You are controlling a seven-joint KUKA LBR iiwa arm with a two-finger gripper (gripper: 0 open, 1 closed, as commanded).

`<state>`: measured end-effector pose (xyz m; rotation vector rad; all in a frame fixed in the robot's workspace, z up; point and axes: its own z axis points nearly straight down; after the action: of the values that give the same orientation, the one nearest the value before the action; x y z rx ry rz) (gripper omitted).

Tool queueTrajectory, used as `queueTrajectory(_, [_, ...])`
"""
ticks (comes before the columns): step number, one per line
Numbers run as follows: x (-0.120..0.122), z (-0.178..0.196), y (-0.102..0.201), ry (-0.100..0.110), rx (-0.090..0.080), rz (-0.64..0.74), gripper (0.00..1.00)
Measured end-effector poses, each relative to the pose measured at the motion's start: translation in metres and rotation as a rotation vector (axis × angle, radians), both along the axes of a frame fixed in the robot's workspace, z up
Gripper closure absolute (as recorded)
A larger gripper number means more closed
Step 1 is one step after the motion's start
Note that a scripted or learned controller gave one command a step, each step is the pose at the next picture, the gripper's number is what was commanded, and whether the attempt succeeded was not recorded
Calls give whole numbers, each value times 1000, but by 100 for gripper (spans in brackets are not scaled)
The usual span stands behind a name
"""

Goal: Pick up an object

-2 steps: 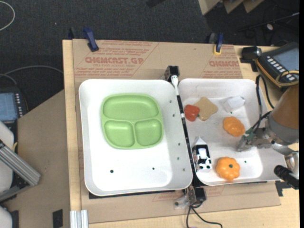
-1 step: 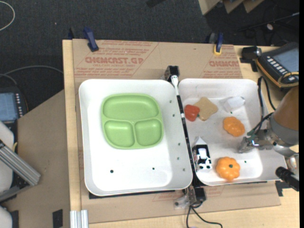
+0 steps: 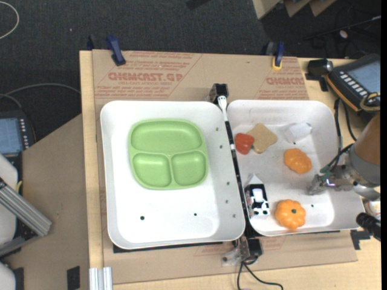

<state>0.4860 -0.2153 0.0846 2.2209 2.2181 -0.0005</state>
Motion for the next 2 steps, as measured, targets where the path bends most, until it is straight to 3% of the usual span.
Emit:
queueTrajectory(1, [10,0,-8,-1,-1,2,100])
queueTrajectory(2, [-8,0,11,5,4,1,100])
